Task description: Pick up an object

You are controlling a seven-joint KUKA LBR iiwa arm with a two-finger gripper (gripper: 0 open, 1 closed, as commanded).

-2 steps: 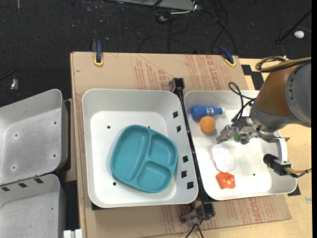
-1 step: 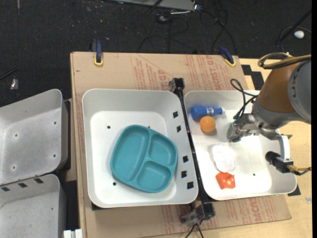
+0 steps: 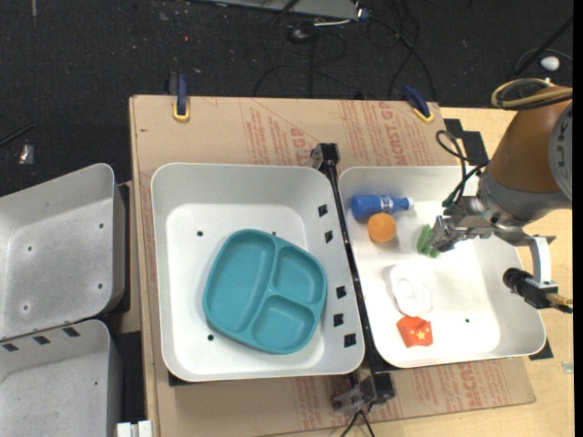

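Green object [image 3: 425, 240], small and upright near the right bin's [image 3: 519, 340] far side, sits touching the gripper [image 3: 441, 237], whose finger spacing I cannot tell, so the arm seems to be mid-grasp and next needs a firm closing then lift.

There are 2 white bins: the left bin [image 3: 173, 244] and the right bin [image 3: 483, 317]. Also 1 teal divided plate [image 3: 264, 291], 1 blue bottle [image 3: 375, 206], 1 orange ball [image 3: 383, 228], 1 green object [image 3: 426, 240], 1 white round object [image 3: 411, 291], 1 red object [image 3: 415, 331].
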